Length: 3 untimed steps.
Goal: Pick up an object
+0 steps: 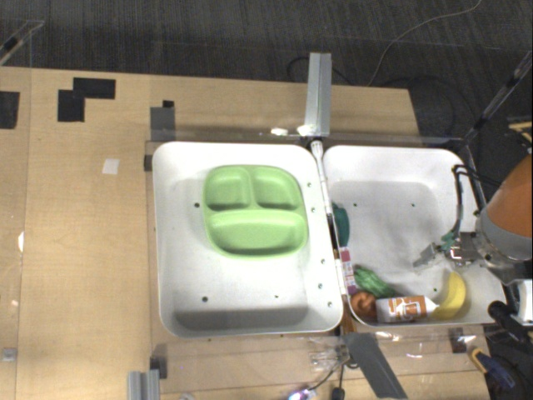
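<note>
Nothing is being carried yet; the pick appears not yet done.

Left bin (179, 248): glossy white, rounded corners, holding a matte green tray (254, 209) with three compartments, lying near its centre.

Right bin (391, 169): the loose objects are crowding its near edge. Banana (452, 296), smooth and curved, near the right corner; a small bottle (403, 308) lying on its side just beside it; a leafy green piece (372, 281) toward the left corner.

Gripper (433, 255) is hanging just above the banana (whether wide or narrow, I cannot tell).
</note>
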Available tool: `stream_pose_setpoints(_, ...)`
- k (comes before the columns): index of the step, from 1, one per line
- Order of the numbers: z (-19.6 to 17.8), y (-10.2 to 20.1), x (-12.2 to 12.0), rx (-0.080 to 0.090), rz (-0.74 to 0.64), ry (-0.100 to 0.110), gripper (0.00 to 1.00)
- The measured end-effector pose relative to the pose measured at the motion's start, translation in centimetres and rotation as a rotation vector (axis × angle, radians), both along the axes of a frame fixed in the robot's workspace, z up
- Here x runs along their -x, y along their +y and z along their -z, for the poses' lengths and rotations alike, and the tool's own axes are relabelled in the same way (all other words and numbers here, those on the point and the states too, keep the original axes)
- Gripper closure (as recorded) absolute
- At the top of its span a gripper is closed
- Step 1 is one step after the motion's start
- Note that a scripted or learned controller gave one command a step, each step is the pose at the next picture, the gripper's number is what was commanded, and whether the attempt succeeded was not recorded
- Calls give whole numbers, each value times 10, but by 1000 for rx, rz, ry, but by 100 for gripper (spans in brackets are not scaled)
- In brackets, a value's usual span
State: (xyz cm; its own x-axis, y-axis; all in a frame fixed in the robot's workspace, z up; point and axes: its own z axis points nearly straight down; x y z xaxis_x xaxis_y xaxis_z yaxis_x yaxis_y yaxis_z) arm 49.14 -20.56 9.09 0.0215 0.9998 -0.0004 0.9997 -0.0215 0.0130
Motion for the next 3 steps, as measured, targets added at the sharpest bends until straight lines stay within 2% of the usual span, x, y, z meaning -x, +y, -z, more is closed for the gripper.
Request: stream_pose_setpoints(3, 0, 0, 0, 0, 0, 0, 0)
